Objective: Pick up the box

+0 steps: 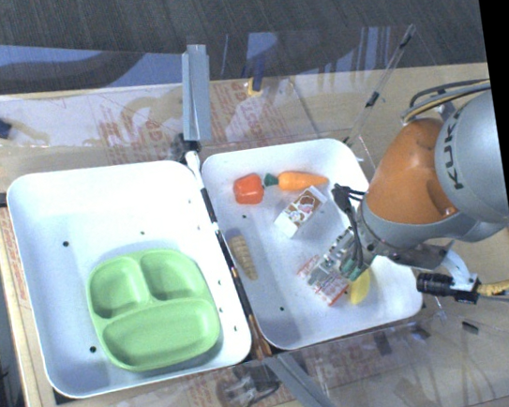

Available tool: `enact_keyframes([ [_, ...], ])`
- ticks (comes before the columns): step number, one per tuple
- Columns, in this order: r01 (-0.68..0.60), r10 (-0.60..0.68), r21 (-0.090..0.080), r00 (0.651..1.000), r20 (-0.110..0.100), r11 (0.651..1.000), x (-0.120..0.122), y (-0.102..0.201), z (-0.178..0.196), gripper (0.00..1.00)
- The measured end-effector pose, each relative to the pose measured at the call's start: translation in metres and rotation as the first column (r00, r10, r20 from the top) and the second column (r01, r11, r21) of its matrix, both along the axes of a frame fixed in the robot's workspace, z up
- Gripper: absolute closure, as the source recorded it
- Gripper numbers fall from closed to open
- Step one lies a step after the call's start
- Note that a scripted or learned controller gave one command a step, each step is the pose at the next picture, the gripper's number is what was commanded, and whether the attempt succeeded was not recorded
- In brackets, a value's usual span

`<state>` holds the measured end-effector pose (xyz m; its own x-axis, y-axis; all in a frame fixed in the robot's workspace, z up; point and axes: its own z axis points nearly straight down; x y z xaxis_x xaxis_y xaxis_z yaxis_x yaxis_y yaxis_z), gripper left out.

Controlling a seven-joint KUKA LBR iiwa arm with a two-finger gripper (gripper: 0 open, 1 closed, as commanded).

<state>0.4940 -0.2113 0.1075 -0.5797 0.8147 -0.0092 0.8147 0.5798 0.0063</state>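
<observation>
Gripper (346, 260) low in right bin (282, 322), over a packet (322, 278) beside a yellow item (359, 288); finger state: cannot tell. Box (298, 213) lies just beyond, untouched.

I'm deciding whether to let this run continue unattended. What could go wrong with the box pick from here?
1. The gripper sits low over a flat packet and a yellow item, away from the box, so it may grab the wrong thing.
2. The box lies tilted near the carrot and red pepper; a sweep could knock them.
</observation>
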Motion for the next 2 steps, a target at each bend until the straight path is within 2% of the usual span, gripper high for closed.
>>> enact_keyframes([
  [1, -0.107, 0.107, 0.003, 0.994, -0.009, 0.994, -0.014, 0.064, 0.115, 1.00],
  [2, -0.500, 0.500, 0.000, 0.866, -0.006, 0.866, -0.011, 0.129, 0.161, 1.00],
])
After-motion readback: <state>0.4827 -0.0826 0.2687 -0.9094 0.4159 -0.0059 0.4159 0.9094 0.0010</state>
